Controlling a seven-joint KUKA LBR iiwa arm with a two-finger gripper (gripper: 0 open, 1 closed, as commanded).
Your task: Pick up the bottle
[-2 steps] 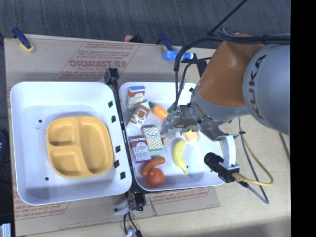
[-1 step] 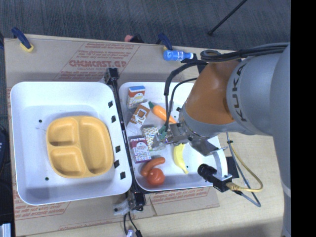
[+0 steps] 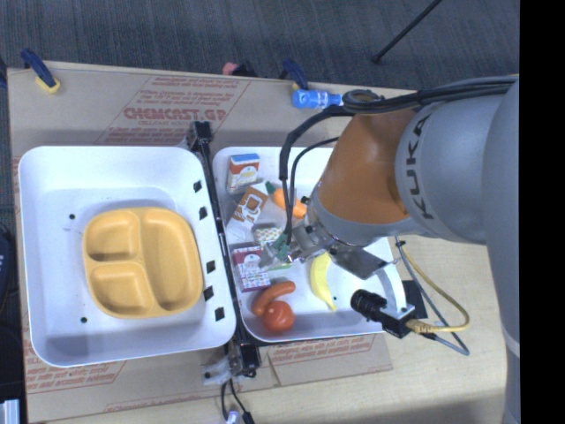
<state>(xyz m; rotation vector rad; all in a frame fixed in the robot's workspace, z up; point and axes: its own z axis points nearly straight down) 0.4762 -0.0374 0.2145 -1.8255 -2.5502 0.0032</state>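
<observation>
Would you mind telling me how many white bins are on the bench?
2. One white bin sits on the view's left, holding a yellow divided tray. The other lies beside it on the right, partly covered by the arm.

the arm (image 3: pixel 388 170) hides much of the right bin (image 3: pixel 231 162).

Even, fairly bright overhead light – soft shadows, mild blur, white bins (image 3: pixel 35 237) w/ slight glare.

Dark grey carpet (image 3: pixel 132 11) lies beyond the cardboard-covered bench (image 3: pixel 168 100), crossed by perhaps a tripod leg (image 3: pixel 424 16).
</observation>
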